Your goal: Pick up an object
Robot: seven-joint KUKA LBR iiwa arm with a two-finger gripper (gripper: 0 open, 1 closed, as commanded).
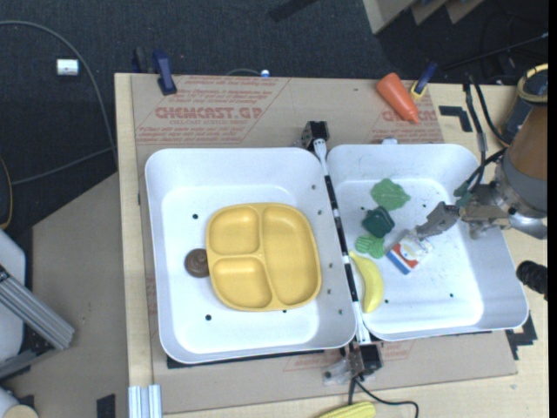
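The right bin (487, 294) holds several small items: a light green piece (389, 193), a dark green piece (378, 223), a smaller green piece (370, 246), a yellow banana (371, 284) against the left wall, and a red, white and blue packet (405, 256). My gripper (432, 225) reaches in from the right, low over the bin. It is just up and to the right of the packet and to the right of the dark green piece. I see nothing held in it.
In the left bin (165, 198) lie a yellow divided plate (261, 257) and a brown disc (197, 262) at the plate's left edge. An orange carrot-shaped toy (399, 99) lies on the bench behind the right bin. A blue clamp (163, 72) sits at the bench's back left.
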